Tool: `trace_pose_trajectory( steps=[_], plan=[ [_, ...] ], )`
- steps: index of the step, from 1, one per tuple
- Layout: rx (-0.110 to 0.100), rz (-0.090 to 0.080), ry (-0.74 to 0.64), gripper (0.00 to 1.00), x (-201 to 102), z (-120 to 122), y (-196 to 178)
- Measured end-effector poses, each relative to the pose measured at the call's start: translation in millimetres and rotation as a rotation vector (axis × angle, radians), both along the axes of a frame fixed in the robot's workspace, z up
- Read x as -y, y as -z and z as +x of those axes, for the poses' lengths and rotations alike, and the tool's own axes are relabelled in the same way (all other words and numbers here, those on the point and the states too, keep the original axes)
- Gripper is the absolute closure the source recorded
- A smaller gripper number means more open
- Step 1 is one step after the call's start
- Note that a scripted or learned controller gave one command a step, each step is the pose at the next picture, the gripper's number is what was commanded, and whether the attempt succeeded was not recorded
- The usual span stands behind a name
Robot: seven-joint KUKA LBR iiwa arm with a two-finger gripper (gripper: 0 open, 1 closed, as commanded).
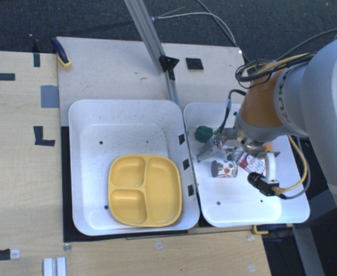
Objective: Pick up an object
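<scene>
Left bin [82,154]: yellow divided plate [145,190], lying flat toward front. Right bin [243,211]: green ball [203,134], small cup with red print [225,169], red-and-white packet [253,163], clustered toward rear. Gripper [233,145] down among cluster, near cup and packet. Grip state: cannot tell. Print on cup and packet too small to read.

Pretty bright, even overhead light, shadows soft and faint. White bins [128,111] a bit washed out, mild glare. Whole frame kinda soft, low-res; arm [315,91] at right edge blurry, small stuff mushy.
</scene>
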State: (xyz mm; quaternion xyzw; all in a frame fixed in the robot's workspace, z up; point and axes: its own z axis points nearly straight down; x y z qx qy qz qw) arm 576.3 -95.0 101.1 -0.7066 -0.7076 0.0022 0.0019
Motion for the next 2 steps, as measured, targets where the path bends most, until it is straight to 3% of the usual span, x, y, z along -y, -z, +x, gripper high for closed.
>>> trace_pose_trajectory(
  steps=[1,2],
  plan=[
    [0.005,-0.001,0.000,0.00,0.0,0.5,15.5],
    [0.011,-0.001,-0.001,1.00,-0.3,2.2,3.1]
  ],
)
